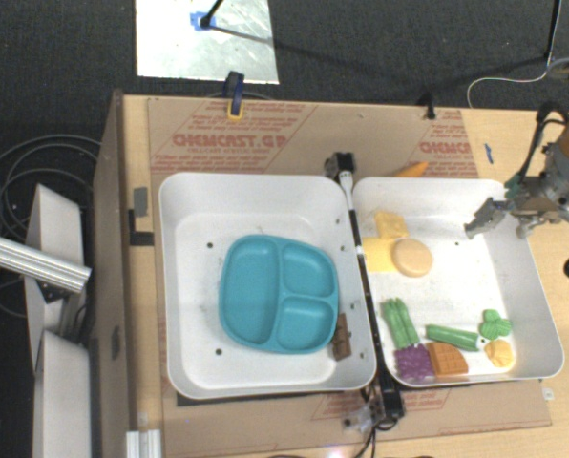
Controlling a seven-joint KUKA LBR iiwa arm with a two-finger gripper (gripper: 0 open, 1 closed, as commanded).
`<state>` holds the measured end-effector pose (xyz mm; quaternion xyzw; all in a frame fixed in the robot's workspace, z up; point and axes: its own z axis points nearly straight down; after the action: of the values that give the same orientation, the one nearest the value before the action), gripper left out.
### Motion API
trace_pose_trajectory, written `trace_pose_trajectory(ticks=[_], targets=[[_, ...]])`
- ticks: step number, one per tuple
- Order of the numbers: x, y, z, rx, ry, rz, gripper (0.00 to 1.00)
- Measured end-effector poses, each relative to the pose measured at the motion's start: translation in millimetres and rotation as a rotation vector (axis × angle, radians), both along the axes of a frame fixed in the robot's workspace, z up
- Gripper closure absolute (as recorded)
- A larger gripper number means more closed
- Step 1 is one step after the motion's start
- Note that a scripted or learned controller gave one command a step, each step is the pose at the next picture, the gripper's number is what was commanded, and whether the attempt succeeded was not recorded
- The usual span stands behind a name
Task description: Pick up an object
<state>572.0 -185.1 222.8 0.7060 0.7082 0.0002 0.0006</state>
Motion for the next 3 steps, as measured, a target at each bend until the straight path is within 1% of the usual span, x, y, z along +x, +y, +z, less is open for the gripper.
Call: trace_pose_trajectory(ticks=[1,2,3], targets=[[-55,34,-75,0.004,0.009,-0.002,0.00],[-13,-21,-59,-0.003,-0.006,-0.003,0.00],[18,63,-80,0.002,-0.002,0.009,0.00]])
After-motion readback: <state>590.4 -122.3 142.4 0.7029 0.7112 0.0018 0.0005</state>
